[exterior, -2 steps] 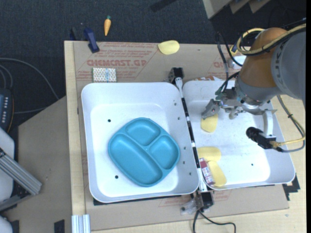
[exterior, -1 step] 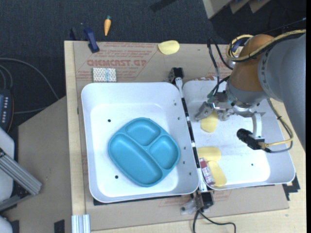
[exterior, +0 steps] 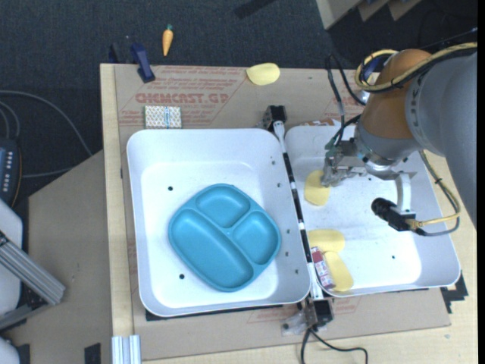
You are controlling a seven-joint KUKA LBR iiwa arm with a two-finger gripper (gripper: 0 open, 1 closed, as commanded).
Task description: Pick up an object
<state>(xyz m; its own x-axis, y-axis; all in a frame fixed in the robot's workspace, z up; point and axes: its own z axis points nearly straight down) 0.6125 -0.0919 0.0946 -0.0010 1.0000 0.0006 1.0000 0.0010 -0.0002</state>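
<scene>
— Since the end effector (exterior: 331, 174) hung low in the right bin (exterior: 424, 271), what was your target?
— Likely the yellow piece (exterior: 317, 191) just beneath it, touching or nearly; whether it was clenched, you couldn't tell.

The two white bins, left bin (exterior: 151, 203) and right bin (exterior: 424, 264), look like smooth plastic with a soft shine. The blue divided tray (exterior: 223, 236) in the left bin looks like moulded plastic, smooth and half glossy. The worktop (exterior: 204, 89) has a matt, pale brown surface like cardboard or fibreboard, with red printed letters. The floor (exterior: 61, 36) around it is dark and looks rough, like carpet. The arm (exterior: 447, 97) has a grey matt shell, and its orange band (exterior: 398, 89) is smooth and slightly shiny. The yellow pieces (exterior: 327, 240) in the right bin look smooth and matt.
</scene>
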